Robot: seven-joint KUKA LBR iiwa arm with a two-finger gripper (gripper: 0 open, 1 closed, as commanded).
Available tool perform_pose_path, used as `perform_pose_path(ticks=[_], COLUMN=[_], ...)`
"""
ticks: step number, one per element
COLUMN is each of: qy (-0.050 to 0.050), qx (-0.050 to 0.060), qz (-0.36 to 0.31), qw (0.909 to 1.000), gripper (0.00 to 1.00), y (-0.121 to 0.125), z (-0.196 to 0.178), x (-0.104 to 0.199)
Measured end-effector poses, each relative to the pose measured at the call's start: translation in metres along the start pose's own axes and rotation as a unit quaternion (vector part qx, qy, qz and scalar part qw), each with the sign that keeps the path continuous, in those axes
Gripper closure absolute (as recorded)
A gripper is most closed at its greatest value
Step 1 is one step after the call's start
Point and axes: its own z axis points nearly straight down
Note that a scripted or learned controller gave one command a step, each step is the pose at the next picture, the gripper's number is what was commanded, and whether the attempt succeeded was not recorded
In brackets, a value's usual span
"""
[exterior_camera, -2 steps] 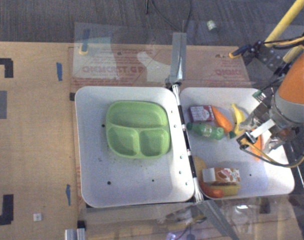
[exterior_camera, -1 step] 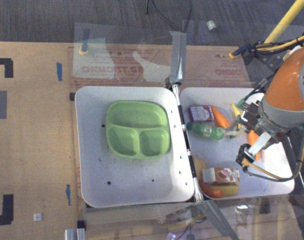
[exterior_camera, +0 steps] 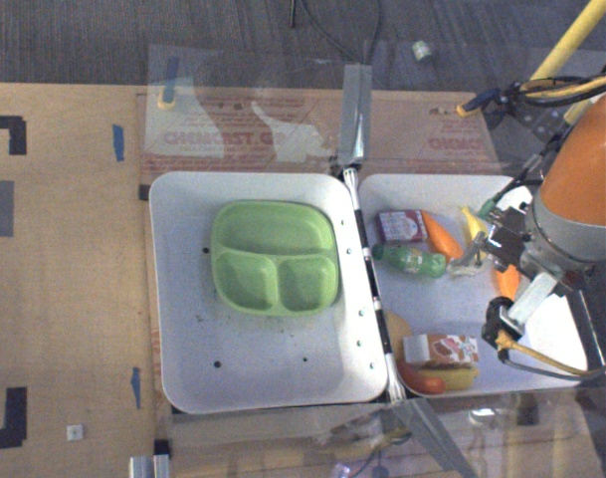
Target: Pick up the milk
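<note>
A small white carton with an orange-red label (exterior_camera: 441,349), which I take for the milk, lies on its side near the front of the right bin (exterior_camera: 452,297). A maroon box (exterior_camera: 401,227) sits at the back of the same bin. The gripper (exterior_camera: 480,251) hangs low over the bin's right half, beside a carrot (exterior_camera: 441,234) and a yellow banana (exterior_camera: 471,221). It is well behind the white carton and apart from it. The grey wrist and orange band (exterior_camera: 581,177) hide the bin's right side.
A green bottle (exterior_camera: 412,260) lies left of the gripper. A red and yellow toy (exterior_camera: 437,379) and a brown piece (exterior_camera: 397,325) lie by the carton. The left bin (exterior_camera: 183,347) holds a green divided plate (exterior_camera: 276,257). A metal divider (exterior_camera: 367,287) separates the bins.
</note>
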Motion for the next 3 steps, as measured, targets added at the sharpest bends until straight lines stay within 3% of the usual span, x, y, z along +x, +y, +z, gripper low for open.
perform_pose_path(ticks=[1, 2, 3], qy=[0.000, 0.000, -0.001], qx=[0.001, 0.000, -0.001], qz=[0.014, 0.016, -0.038], qw=[0.9999, 0.9999, 0.9993], gripper=[0.00, 0.00, 0.00], y=[-0.056, 0.003, 0.084], z=[0.055, -0.017, -0.197], x=[0.071, 0.021, -0.056])
